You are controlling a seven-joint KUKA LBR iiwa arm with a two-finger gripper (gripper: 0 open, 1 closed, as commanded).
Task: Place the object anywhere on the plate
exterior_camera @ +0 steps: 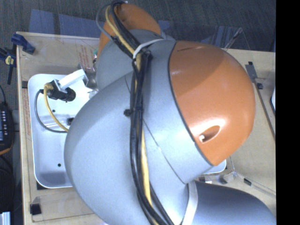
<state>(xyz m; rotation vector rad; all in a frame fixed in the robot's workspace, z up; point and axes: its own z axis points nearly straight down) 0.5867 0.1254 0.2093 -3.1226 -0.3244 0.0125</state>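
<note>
The arm covers most of the frame, its orange band at right of centre. Whether the fingers are open or closed cannot be told, as the arm hides them; the object and plate are likewise hidden. At upper left, a white wrist part with a black fitting and a yellow cable hangs over the left bin. The bin rests on the counter.
</note>
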